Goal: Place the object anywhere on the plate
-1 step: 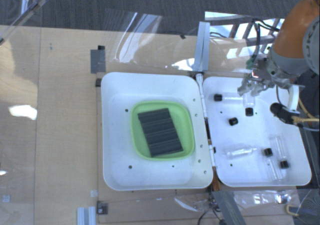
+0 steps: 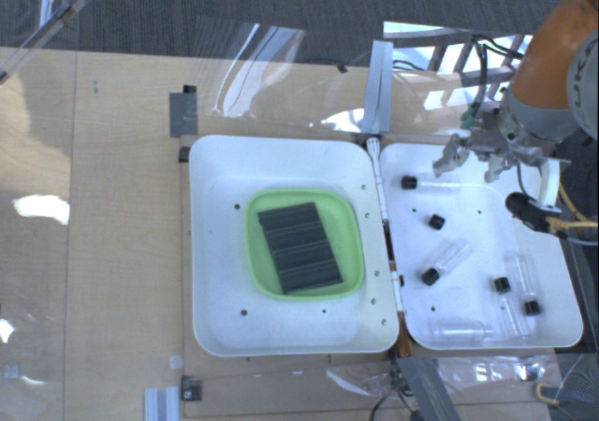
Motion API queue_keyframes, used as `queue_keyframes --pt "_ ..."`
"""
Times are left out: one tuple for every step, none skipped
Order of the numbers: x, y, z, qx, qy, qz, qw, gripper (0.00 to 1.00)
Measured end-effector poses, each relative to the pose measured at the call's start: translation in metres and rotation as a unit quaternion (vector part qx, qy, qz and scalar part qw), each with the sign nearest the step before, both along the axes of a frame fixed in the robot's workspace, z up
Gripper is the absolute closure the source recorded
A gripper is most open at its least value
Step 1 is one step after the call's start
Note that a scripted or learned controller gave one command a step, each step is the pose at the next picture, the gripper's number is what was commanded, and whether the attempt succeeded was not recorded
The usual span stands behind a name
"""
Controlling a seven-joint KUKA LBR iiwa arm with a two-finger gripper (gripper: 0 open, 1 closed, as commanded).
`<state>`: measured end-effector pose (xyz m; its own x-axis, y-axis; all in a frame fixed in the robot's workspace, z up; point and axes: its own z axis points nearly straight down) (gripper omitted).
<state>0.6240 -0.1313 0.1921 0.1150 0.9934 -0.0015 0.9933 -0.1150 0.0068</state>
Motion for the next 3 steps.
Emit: queue_keyframes --pt "-0.037 -0.067 0.002 -0.0002 0.000 0.004 1.0000 0.00" --pt "-0.086 -0.001 0.033 0.0010 0.000 0.010 1.0000 0.00" --pt "-0.093 -0.068 -0.007 0.0001 0.001 0.041 0.9992 0.00"
